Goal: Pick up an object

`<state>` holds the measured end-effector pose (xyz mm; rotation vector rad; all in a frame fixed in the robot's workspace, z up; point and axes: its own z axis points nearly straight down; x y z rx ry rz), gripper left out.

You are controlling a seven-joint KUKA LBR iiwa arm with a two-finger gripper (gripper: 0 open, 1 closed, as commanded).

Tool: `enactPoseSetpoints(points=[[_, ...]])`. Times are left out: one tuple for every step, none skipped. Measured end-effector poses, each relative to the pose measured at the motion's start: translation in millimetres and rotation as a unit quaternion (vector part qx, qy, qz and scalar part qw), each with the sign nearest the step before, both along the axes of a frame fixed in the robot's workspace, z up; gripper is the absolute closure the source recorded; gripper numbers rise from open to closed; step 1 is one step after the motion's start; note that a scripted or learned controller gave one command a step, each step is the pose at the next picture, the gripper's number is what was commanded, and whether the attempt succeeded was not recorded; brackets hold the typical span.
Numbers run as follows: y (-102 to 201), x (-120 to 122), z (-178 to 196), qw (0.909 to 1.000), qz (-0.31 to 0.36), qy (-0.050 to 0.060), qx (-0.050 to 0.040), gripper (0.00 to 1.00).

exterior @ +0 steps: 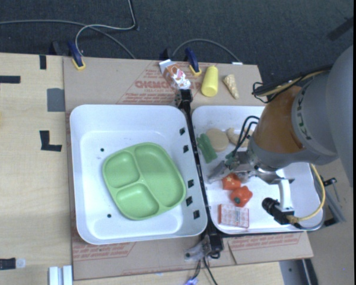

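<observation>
With the claw (232,166) low in the right white bin (308,221), its grip state impossible to tell, the crowded red-orange plastic pepper (237,190), just beside the flat red-and-white packet (233,216), could get nudged aside rather than caught.

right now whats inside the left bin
A green divided plate with three compartments lies tilted in the left bin; nothing sits on it. What the plate covers on the bin floor is hidden.
</observation>
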<state>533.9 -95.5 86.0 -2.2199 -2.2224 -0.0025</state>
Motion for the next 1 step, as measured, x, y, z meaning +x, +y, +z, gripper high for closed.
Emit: enactPoseSetpoints(points=[[-1.5, 0.5, 10.0, 1.0000, 0.000, -0.001, -0.0018, 1.00]])
